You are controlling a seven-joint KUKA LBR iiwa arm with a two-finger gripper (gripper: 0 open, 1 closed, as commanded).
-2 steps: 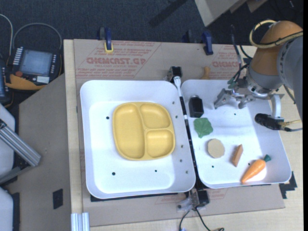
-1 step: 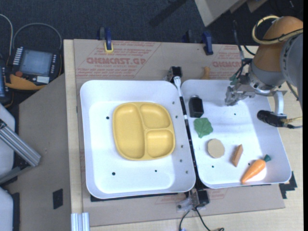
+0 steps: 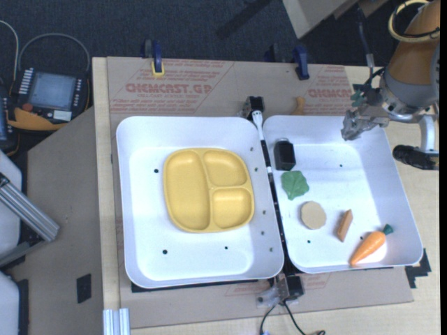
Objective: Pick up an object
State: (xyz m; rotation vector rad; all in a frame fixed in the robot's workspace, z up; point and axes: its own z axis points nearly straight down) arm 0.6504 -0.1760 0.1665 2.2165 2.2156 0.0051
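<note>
**benchwatcher:** Hovering over the far right corner of the right bin (image 3: 328, 135) right now, the gripper (image 3: 355, 128) is sitting at the end of the grey arm (image 3: 412, 54). Honestly can't tell if it's open or closed from this angle, too small and dark.

**tray_guy:** Same. What's lying in that bin?

**benchwatcher:** Black block (image 3: 283, 154) is resting by the left wall, green leafy piece (image 3: 295, 183) just below it, then a round tan disc (image 3: 313, 215). Brown stick (image 3: 343, 225) is sitting right of the disc, and the carrot (image 3: 369, 247) is lying in the near right corner. All well apart from the gripper.

**tray_guy:** And the left bin (image 3: 140, 208) is holding the yellow divided plate (image 3: 208, 188), roughly centred.
</note>
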